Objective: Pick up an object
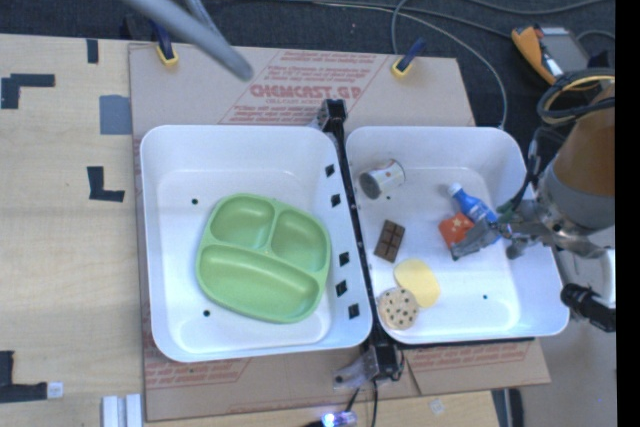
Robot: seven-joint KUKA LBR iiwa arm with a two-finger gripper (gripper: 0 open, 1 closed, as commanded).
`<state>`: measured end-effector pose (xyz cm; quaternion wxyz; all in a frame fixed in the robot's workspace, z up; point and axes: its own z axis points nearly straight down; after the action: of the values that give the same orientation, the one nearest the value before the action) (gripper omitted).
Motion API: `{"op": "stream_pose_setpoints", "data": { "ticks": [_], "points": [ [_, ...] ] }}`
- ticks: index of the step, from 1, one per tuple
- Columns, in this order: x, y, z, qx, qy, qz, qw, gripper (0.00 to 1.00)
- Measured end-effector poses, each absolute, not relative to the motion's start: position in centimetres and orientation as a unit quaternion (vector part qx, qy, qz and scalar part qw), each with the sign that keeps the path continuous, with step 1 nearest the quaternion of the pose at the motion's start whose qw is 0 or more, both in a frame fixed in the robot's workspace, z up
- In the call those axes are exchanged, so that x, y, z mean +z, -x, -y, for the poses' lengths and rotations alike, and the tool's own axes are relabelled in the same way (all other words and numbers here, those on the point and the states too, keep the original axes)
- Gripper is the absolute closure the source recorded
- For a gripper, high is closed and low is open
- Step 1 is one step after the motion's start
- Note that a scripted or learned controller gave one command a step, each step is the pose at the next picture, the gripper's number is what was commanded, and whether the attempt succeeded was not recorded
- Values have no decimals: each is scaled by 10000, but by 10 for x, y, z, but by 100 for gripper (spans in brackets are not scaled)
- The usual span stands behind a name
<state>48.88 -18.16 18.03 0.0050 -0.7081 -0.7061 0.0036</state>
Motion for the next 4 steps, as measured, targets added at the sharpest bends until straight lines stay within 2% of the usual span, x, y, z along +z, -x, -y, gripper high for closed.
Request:
{"op": "stream_pose_setpoints", "data": {
  "ticks": [1, 3, 4],
  "points": [
    [185, -492, 182, 7, 7069, 7073, 2, 0],
    [87, -493, 186, 8, 7068, 7075, 2, 0],
    [100, -494, 186, 1, 7067, 7075, -9, 100]
  ]
}}
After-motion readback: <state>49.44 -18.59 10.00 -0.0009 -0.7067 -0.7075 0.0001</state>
